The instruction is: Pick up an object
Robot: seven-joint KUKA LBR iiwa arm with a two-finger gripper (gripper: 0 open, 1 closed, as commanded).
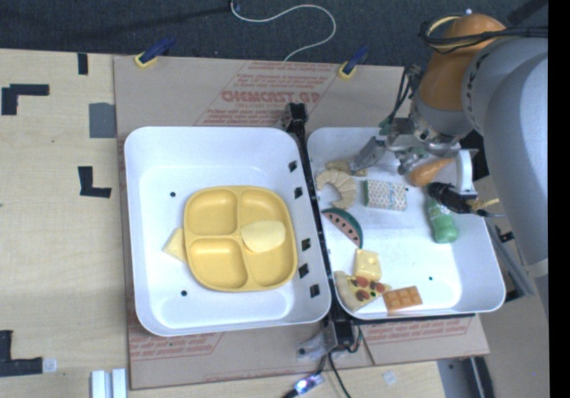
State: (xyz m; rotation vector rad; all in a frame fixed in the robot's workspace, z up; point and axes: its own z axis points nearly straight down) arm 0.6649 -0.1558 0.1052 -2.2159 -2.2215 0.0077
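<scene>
Grey arm w/ orange band comes in from upper right of frame, and the gripper (pixel 385 149) sits low over the upper part of the right-hand shallow white bin (pixel 472 285). One dark finger angles down-left toward the pale croissant-shaped toy pastry (pixel 337 180); the rest of the gripper is tangled w/ wrist hardware and cables, so can't tell if it's apart or together, and nothing is visibly between the fingers.

Candidates in right bin:
- small white mesh-patterned square pad (pixel 386 194), just right of the pastry, below the gripper
- green stubby toy vegetable (pixel 442 223) near the right side
- orange rounded piece (pixel 426 171) close under the wrist
- watermelon-slice toy (pixel 344 224) at bin's left-centre
- yellow cheese-like wedge (pixel 366 263), pizza-slice toy (pixel 354 289) and orange waffle-like cracker (pixel 401 298) along the lower edge

Left-hand white bin (pixel 151 174) carries a yellow divided plastic plate (pixel 218 209) w/ a pale round piece (pixel 264 235) in one section.

Step, by my read: approach/descend, no pick yet. Nearest target is prob. the pastry or the mesh pad. Next move needs centring over one item, straddling it, closing, then lifting straight up. Items up there sit close together, so a nudge of a neighbour is a risk.
</scene>
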